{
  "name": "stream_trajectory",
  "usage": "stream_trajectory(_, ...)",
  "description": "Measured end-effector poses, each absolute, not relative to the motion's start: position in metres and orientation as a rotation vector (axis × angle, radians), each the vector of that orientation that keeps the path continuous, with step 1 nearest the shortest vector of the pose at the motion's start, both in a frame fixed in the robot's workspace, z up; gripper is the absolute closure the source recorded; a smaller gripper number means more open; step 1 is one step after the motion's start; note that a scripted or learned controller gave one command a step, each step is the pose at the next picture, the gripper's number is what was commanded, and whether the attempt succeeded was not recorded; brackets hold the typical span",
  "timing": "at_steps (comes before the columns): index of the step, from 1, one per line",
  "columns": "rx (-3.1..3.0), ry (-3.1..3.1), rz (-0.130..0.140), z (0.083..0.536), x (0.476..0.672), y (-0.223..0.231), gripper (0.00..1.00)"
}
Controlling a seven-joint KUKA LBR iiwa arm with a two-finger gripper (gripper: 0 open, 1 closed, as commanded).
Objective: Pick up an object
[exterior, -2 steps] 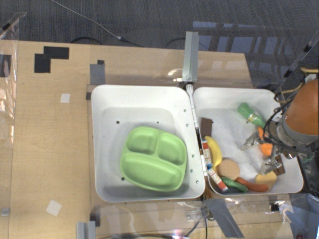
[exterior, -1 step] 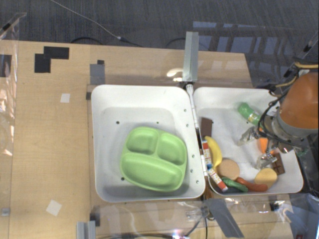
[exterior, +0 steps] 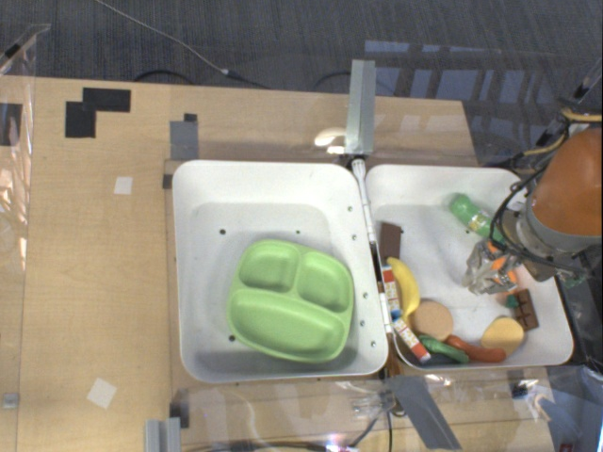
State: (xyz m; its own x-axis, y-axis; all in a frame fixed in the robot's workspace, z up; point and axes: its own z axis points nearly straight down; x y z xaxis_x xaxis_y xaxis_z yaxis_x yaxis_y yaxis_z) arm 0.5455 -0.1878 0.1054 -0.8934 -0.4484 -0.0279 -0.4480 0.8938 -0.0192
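Right bin (exterior: 426, 188): jaws (exterior: 488, 273) above brown block (exterior: 521, 306)

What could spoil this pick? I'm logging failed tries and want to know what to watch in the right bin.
The pincer sits low in the right bin, among crowded toys. Risks:
1. It could nudge the green bottle or the brown block beside it instead of gripping anything.
2. The banana, round cookie and red pepper lie packed together, so a grasp there may slip or lift two.
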Motion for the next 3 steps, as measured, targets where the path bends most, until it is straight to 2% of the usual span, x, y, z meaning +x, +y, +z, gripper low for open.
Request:
stream_trajectory(1,-0.467,3.086,-0.009,0.229,0.605,-0.164,1.0)
stream_trajectory(2,-0.464,3.096,-0.003,0.225,0.602,-0.165,0.0)
stream_trajectory(3,-0.532,3.097,0.006,0.094,0.603,-0.185,0.0)
